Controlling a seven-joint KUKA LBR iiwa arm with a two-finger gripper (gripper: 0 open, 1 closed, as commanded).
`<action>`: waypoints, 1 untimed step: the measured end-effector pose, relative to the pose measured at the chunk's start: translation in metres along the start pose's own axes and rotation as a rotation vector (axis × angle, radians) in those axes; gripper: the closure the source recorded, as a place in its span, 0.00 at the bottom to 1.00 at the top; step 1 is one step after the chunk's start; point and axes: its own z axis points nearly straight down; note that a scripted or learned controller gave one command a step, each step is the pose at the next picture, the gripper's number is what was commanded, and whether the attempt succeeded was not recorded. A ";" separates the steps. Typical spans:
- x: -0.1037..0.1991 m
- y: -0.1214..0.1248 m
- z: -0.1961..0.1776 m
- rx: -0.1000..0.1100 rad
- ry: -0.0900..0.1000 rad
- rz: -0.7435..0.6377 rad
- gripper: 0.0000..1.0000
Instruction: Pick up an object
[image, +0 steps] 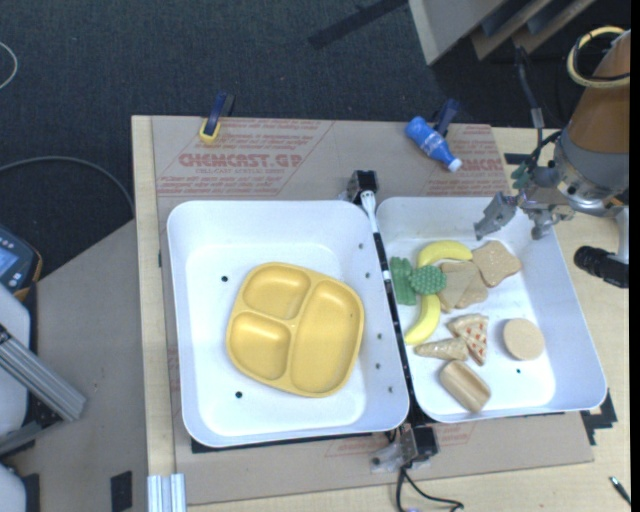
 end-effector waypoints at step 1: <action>0.000 0.003 -0.009 -0.015 -0.003 -0.003 0.00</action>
